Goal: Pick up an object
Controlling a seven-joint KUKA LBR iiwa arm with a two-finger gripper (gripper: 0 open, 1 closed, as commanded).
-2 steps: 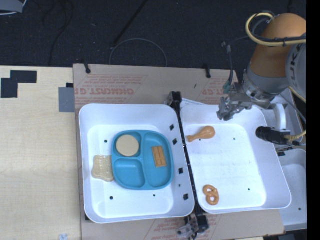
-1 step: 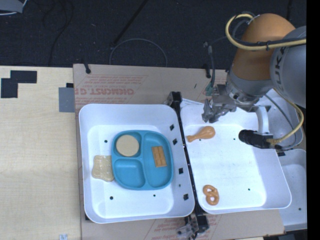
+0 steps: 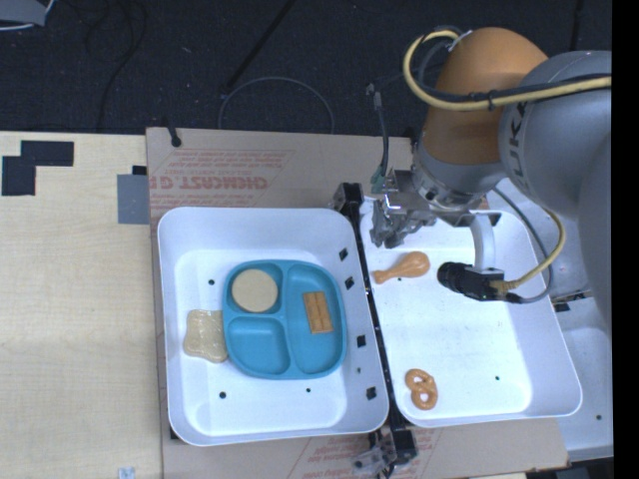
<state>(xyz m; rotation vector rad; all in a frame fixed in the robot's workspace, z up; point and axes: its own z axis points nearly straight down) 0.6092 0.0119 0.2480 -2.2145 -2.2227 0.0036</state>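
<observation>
Gripper (image 3: 391, 230) hangs low over right bin (image 3: 479, 367), can't tell its state. Chicken drumstick (image 3: 404, 265) lies just below it, likely target. Pretzel (image 3: 421, 388) sits well beyond, nearer the front edge.

A pale wooden bench (image 3: 70, 307) stretches left beneath a sheet of brown printed cardboard (image 3: 250, 173), with dark carpeted floor (image 3: 200, 48) behind it, where thin cables (image 3: 275, 93) loop; grey and black patches (image 3: 40, 163) mark the bench.
</observation>
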